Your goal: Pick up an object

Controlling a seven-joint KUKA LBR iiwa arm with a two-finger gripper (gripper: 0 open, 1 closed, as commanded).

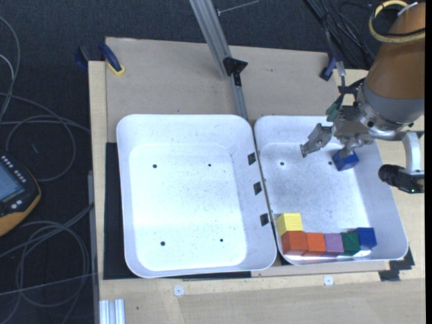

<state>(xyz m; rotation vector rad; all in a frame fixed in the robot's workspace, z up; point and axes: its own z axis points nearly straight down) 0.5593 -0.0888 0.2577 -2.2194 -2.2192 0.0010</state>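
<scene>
Bins sit side by side, and over the right bin (378, 201) we see the gripper (332, 147) spread wide, a blue block (345, 160) at one finger, not clearly pinched. We judge it should centre the fingers on the block before closing.

I saw white, black-speckled bins (182, 123); yellow (291, 222), orange (305, 241), purple (334, 242), green (349, 240), blue blocks (366, 236); grey arm (395, 103), orange band (399, 59).
</scene>
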